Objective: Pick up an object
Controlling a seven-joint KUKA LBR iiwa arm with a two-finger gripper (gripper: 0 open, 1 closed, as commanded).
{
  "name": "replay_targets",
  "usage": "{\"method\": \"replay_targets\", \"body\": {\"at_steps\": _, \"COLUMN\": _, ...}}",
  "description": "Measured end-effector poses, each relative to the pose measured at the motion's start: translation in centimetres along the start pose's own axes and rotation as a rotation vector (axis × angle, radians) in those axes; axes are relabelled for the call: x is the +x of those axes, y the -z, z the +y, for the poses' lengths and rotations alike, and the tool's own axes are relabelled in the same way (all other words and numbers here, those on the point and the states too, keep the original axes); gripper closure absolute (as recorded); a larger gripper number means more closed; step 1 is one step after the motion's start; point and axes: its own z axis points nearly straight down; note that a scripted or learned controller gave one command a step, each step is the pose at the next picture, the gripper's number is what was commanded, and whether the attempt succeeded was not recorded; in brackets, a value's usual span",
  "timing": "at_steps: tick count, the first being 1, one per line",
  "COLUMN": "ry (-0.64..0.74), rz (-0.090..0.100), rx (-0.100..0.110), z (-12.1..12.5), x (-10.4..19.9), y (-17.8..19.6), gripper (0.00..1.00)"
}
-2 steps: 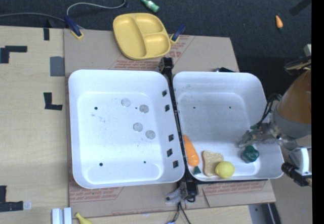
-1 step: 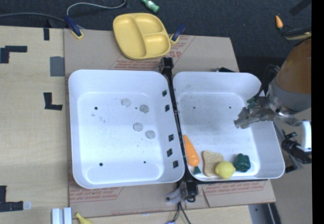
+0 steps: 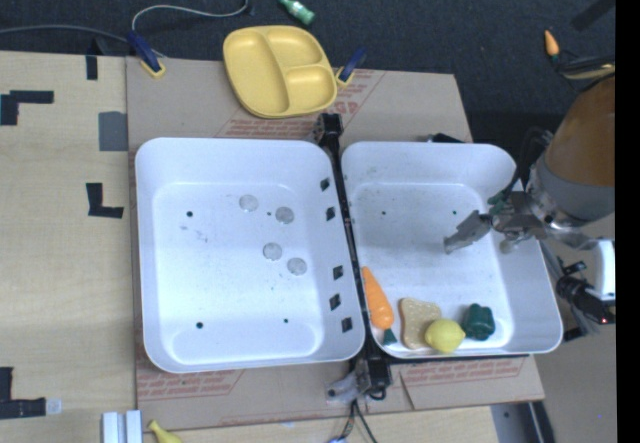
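Note:
Along the near edge of the right bin lie an orange carrot, a tan slice of bread, a yellow lemon and a dark green pepper. My gripper hovers over the right side of this bin, above and to the right of those objects. Its grey fingers spread apart and point left, with nothing between them. The grey arm with its orange band enters from the right edge.
The left bin shows only small grey marks on its floor. A yellow divided plate sits behind the bins on the cardboard. A small green object and cables lie further back on the dark floor.

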Motion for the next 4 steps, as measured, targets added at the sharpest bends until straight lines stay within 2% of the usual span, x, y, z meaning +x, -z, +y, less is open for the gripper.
{"method": "replay_targets", "body": {"at_steps": 1, "ry": -0.002, "rz": 0.0, "rx": 0.0, "z": -2.5, "x": -3.4, "y": -12.1, "gripper": 0.0}}
{"method": "replay_targets", "body": {"at_steps": 2, "ry": -0.002, "rz": -0.003, "rx": -0.003, "z": -2.4, "x": -3.4, "y": -11.1, "gripper": 1.0}}
{"method": "replay_targets", "body": {"at_steps": 3, "ry": 0.0, "rz": -0.001, "rx": -0.003, "z": -2.4, "x": 2.7, "y": 2.3, "gripper": 1.0}}
{"method": "replay_targets", "body": {"at_steps": 4, "ry": 0.0, "rz": 0.0, "rx": 0.0, "z": -2.5, "x": 2.6, "y": 2.2, "gripper": 0.0}}
